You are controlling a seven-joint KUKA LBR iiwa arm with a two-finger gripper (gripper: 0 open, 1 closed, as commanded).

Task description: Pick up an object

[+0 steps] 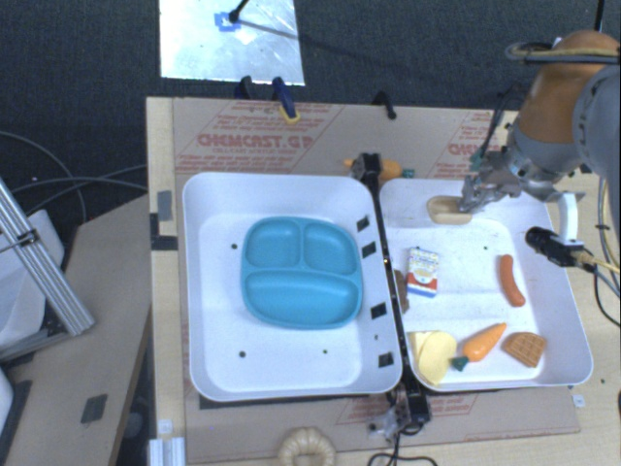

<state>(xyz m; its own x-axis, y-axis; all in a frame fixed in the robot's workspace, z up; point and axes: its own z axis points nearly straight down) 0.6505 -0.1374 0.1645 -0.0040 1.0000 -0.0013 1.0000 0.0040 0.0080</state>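
The gripper hides the right end of a tan piece at the right bin's back rim; how its jaws stand cannot be told. The arm is cut off by the right edge. The small carton's print is too small to read.

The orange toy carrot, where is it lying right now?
The orange toy carrot lies in the right white bin, near its front edge, between the pale yellow wedge and the brown waffle piece.
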